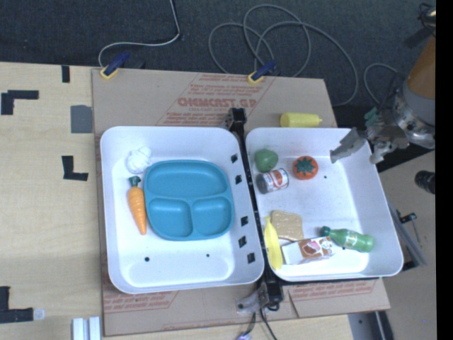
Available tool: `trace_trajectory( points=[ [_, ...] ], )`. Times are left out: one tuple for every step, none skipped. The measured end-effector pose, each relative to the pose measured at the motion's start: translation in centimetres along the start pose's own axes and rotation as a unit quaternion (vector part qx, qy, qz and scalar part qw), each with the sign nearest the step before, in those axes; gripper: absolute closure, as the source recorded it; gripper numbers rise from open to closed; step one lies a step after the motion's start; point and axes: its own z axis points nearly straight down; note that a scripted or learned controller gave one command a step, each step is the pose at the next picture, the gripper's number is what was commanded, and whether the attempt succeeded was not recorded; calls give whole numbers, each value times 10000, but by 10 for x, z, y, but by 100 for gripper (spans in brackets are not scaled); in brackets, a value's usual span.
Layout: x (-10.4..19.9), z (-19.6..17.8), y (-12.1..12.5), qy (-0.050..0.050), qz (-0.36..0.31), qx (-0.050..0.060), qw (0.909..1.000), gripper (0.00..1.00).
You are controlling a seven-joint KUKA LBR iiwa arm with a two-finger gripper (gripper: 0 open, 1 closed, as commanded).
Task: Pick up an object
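In the camera view, you are at the approach step: the tool (352, 147) hangs over the upper right rim of the right bin (382, 211), and nothing is lifted yet. Its two grey fingers look slightly spread at the tips, and nothing sits between them, so treat it as open and unloaded.

No one object is named, so you choose. The closest candidate is the toy tomato (305, 167), which lies on the bin floor just left of and below the tool, apart from it. Further left sit a green round fruit (266, 159) and, touching it from below, a small can (274, 180) on its side. Near the front wall you have a slice of toast (287, 224), a banana (272, 244), a flat snack packet (310, 248) and a green bottle (349, 239) lying down, all well apart from the tool.

The left bin (113, 190) holds a blue divided tray (188, 199), a carrot (137, 205) and a white garlic bulb (138, 159). A yellow corn cob (300, 120) rests on the counter (42, 190) behind the right bin.

Your next move, as I judge it, is to shift left over the tomato, descend with fingers straddling it, then close. It is round and may roll away from the fingers.
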Motion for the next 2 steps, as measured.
trace_trajectory(
  points=[
    [15,87,44,4,-1,10,10000,0],
    [36,195,77,-12,0,-3,10000,0]
  ],
)
